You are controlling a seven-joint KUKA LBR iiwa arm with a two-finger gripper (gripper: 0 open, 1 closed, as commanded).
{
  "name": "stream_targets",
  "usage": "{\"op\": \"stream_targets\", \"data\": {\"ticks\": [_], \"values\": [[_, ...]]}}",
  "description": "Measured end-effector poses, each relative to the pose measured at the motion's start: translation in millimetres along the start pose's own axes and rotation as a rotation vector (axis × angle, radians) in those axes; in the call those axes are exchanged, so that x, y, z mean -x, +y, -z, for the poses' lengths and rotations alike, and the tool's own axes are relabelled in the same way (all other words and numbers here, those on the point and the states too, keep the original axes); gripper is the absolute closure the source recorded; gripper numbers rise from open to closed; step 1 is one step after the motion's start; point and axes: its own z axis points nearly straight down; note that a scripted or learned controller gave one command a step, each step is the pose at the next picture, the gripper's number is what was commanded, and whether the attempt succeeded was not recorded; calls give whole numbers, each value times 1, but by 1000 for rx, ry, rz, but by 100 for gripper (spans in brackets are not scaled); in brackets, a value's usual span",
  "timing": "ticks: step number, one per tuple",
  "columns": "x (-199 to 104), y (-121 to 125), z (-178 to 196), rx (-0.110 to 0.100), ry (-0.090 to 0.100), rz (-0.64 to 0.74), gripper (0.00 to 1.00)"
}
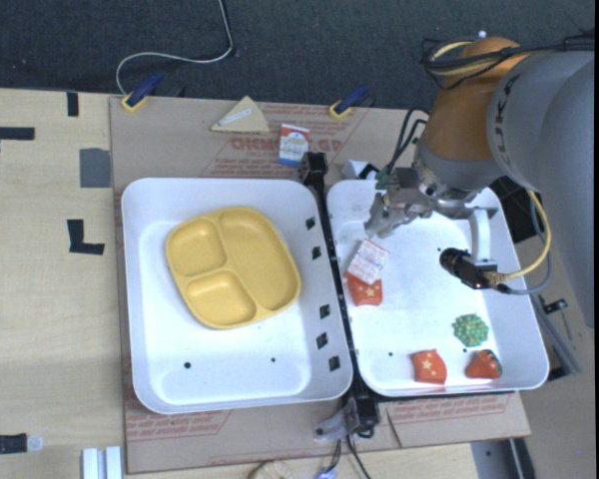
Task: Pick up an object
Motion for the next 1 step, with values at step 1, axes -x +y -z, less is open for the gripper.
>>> {"op": "stream_targets", "data": {"ticks": [1], "values": [[0, -1, -1, -2, 0, -1, 0]]}}
